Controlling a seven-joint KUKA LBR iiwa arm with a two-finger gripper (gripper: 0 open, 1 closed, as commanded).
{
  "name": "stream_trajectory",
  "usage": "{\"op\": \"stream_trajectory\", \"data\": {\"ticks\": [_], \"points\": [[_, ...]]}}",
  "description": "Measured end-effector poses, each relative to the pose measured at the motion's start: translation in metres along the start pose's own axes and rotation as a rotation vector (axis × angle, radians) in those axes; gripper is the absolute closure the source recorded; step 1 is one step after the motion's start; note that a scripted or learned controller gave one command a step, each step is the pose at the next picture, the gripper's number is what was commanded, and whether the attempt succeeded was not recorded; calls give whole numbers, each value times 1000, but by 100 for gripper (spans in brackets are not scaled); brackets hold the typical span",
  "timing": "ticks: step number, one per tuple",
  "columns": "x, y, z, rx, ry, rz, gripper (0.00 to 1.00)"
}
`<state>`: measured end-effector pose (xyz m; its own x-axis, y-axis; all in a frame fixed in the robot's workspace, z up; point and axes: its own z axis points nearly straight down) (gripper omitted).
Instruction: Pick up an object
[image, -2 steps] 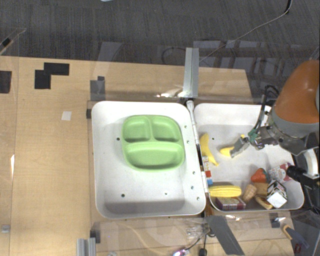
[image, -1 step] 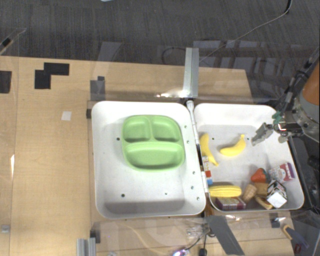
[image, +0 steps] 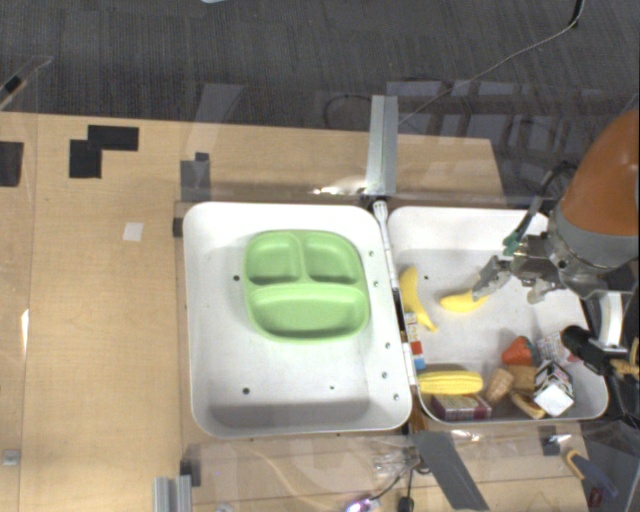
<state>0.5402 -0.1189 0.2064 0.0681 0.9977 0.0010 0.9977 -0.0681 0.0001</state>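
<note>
The wooden bench (image: 90, 330) carries two shallow white bins side by side; the left bin (image: 215, 400) holds a green divided plate (image: 304, 283) lying flat near its middle, three compartments facing up; the right bin (image: 450, 235) holds the smaller objects.

The arm (image: 605, 195) comes in from the right, its orange band showing above the grey wrist, and it reaches over the right bin's upper half; the gripper (image: 490, 282) points left and slightly down, its tip right at the right end of a small yellow banana (image: 458, 303) (whether it touches the fruit or merely overlaps it from this angle is unclear). How far the jaws are parted cannot be told, and nothing can be made out between them.

A second, larger banana (image: 413, 298) lies along the bin's left wall, just beside the small one; near the front wall lies a yellow corn cob (image: 451, 382), with a dark red block (image: 460, 407) just in front of it; to their right sit a tan, cork-like piece (image: 499, 382), an orange-red object (image: 517, 351) and a white and black item (image: 552, 392) in the front right corner, all close together in a loose cluster.
</note>
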Motion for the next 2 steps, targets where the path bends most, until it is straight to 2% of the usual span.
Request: {"op": "stream_trajectory", "data": {"ticks": [1, 2], "points": [[-3, 53, 113, -3, -1, -34, 0], [-2, 55, 104, -3, 1, -37, 100]]}}
